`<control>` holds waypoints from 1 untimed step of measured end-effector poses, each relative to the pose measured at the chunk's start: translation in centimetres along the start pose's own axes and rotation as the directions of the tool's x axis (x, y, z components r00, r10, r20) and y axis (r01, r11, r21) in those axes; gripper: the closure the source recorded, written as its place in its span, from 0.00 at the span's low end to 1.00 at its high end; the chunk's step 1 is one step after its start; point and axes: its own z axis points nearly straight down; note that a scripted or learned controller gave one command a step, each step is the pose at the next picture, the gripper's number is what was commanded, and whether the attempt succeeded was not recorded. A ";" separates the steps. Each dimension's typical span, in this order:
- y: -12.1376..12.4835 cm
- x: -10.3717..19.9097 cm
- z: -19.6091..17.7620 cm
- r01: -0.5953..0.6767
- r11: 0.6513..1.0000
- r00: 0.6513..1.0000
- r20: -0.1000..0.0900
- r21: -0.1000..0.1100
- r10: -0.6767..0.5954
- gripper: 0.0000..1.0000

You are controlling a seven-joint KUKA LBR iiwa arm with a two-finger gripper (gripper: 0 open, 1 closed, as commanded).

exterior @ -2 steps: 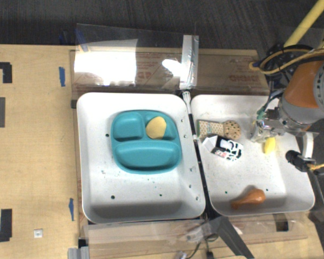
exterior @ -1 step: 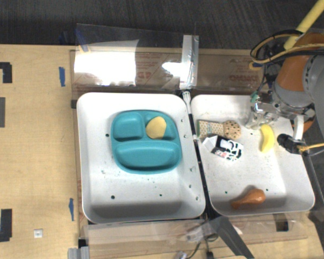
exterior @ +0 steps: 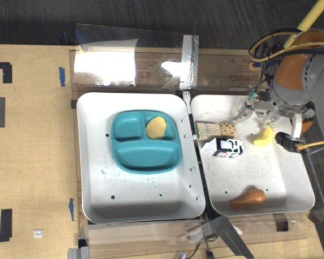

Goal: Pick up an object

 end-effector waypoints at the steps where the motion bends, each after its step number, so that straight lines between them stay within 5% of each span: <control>1: -10.0 0.8 0.1 0.162 0.987 0.987 0.007 0.004 -0.162 0.00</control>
